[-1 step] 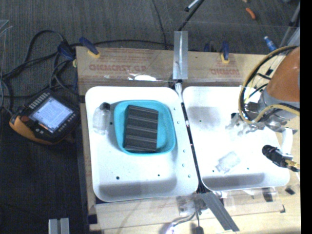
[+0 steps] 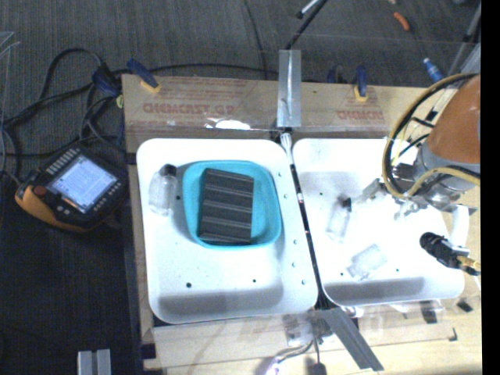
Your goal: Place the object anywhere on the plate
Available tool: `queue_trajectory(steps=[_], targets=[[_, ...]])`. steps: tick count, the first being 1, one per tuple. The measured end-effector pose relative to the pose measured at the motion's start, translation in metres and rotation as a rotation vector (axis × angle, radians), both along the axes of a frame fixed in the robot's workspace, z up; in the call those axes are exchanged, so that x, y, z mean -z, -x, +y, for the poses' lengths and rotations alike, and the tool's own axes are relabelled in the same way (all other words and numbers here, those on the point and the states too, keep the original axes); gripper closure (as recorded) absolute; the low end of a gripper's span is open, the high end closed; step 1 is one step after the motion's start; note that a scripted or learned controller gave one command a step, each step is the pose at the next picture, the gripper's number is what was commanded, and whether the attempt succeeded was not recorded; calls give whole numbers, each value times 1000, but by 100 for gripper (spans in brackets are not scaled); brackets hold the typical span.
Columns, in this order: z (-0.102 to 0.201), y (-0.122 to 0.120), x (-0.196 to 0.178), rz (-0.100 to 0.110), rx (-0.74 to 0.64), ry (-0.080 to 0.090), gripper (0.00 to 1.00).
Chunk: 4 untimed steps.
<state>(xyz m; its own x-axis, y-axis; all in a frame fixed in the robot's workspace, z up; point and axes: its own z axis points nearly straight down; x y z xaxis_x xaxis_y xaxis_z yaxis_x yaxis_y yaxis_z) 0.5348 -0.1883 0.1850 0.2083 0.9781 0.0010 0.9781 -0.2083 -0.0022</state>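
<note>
— Looks how, the thing to be placed?
— Dark grey block (image 2: pixel 226 205), rectangular, ribbed across its top in four raised bands. Lying flat on the teal plate (image 2: pixel 267 209), about in its middle, inside the left bin (image 2: pixel 156 264).

— And the gripper?
— At the right edge, over the right bin (image 2: pixel 328 162), below the orange band of the arm (image 2: pixel 465 123) and a loop of yellow and black cables. Gripper (image 2: pixel 414 201) blurred and partly cut off; cannot tell how far open, nor whether anything is held.

— Counts?
— One block, one plate. Two white bins, side by side, touching along the middle. Three small clear bottles: one with a black cap (image 2: pixel 162 187) just beside the plate's left rim, one (image 2: pixel 339 217) near the middle of the right bin, one (image 2: pixel 366 261) nearer its front wall. Two clamps, one (image 2: pixel 142 75) at the back left of the bench and one (image 2: pixel 359 84) at the back right.

— Surface and room?
— Pale wooden bench (image 2: pixel 195 104), with a printed board at the back. Upright metal bar (image 2: pixel 289 88) behind the seam between the bins. Dark carpet all around. On the floor to the left, a handheld control pendant (image 2: pixel 78 186) with a lit screen, trailing black cables.
</note>
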Motion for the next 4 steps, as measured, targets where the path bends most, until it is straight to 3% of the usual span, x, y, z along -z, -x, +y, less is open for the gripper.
queue_trajectory(steps=[1,2,3,4], targets=[[70,52,36,4,65,1,0],[15,52,-1,1,-114,1,0],[77,52,45,4,241,1,0],[25,52,-39,2,199,5,0]])
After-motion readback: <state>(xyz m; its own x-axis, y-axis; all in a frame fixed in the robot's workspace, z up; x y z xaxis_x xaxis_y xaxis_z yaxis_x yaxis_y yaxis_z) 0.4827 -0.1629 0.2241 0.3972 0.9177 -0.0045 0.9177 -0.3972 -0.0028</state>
